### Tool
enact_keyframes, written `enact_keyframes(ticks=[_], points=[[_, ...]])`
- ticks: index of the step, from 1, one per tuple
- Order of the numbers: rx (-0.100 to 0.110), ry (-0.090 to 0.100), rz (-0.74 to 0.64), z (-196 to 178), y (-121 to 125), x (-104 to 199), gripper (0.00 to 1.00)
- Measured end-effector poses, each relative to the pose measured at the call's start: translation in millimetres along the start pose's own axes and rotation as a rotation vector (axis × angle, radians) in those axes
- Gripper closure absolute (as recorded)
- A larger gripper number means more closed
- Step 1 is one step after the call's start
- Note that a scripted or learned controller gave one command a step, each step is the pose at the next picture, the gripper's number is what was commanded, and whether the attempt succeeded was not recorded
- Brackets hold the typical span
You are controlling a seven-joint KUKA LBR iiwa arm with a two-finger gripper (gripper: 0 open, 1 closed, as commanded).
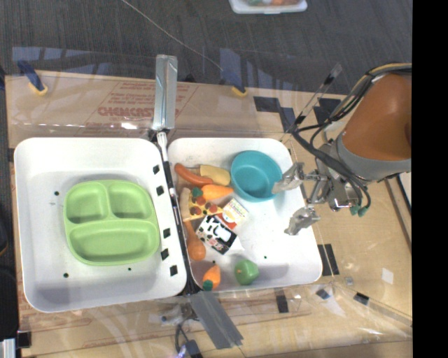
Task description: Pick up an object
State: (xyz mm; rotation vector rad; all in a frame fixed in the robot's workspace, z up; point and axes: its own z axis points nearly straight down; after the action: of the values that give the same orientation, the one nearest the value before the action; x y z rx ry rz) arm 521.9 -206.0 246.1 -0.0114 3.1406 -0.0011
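Your gripper [295, 203] hangs spread wide, holding nothing, above the right bin's [297, 266] right side, near the teal bowl [255, 174].

A white tray [268, 5] at the top edge was cut off, its contents too blurred to name. The arm [378, 119] ran out past the right side. Along the right bin's [294, 262] left wall, toy food [203, 203] lay heaped, pieces overlapping so that several could not be told apart.
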Motion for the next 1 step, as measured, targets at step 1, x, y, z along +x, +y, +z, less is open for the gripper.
enact_keyframes(ticks=[1], points=[[0.000,-0.002,0.120,151.5,-3.3,-5.1,0.00]])
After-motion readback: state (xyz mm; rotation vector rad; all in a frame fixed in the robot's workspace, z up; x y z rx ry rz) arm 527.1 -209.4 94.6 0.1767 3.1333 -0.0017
